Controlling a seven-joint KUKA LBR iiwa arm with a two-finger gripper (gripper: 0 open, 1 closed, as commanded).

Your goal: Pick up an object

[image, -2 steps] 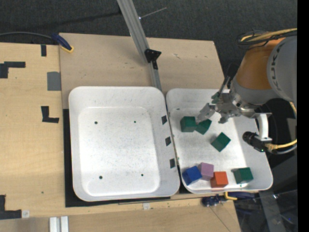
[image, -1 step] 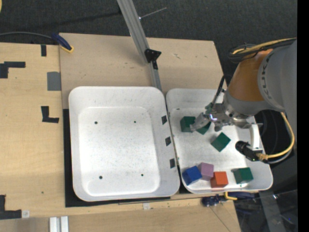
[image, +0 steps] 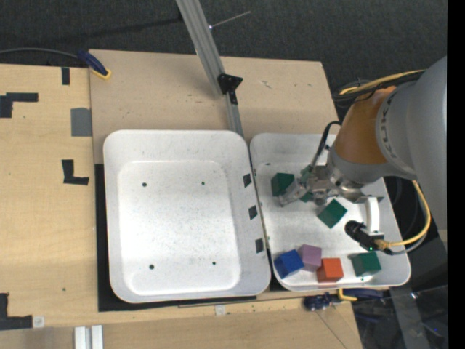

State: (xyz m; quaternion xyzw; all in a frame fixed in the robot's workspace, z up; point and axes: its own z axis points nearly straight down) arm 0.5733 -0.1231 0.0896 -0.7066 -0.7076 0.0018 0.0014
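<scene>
My gripper (image: 300,190) is low in the right bin (image: 290,145), near its left side. A dark green block (image: 281,183) lies right beside it on the left, touching or nearly touching. Just to the gripper's right rests a second green block (image: 332,214), tilted like a diamond. Along the bin's front edge sit a blue cube (image: 288,262), a purple cube (image: 311,255), an orange cube (image: 330,269) and a green cube (image: 365,263). The arm's orange band (image: 357,126) and grey wrist hide part of the bin's right side.
The left bin (image: 116,151) stands next to the right one, their rims meeting at the middle. A slanted metal pole (image: 207,42) runs from the top down to the bins' shared edge. Cables hang at the right bin's right side.
</scene>
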